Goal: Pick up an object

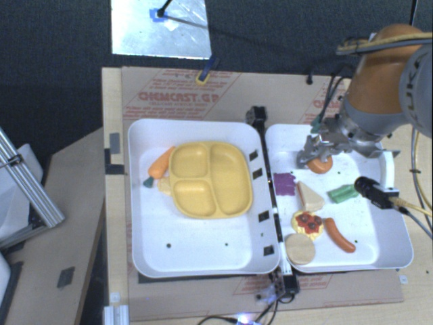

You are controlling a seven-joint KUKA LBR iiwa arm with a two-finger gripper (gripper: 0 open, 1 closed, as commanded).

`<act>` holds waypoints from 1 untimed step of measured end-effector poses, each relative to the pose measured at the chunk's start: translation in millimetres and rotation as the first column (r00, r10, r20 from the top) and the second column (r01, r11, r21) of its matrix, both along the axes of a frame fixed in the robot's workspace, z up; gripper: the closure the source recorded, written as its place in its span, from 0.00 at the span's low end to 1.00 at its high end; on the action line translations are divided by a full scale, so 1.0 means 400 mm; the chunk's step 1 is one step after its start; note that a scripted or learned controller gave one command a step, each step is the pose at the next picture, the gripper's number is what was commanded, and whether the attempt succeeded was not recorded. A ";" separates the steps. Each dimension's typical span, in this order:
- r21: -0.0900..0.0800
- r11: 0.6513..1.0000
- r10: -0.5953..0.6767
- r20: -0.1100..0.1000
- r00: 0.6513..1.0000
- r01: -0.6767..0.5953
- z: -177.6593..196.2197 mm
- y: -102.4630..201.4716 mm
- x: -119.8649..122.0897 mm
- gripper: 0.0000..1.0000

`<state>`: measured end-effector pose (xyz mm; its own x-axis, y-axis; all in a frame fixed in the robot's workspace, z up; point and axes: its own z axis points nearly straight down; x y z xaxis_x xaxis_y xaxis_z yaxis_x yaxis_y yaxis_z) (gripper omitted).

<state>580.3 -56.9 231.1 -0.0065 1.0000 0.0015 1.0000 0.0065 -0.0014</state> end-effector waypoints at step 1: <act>-0.001 1.000 -0.006 -0.001 1.000 0.006 0.003 0.026 -0.115 1.00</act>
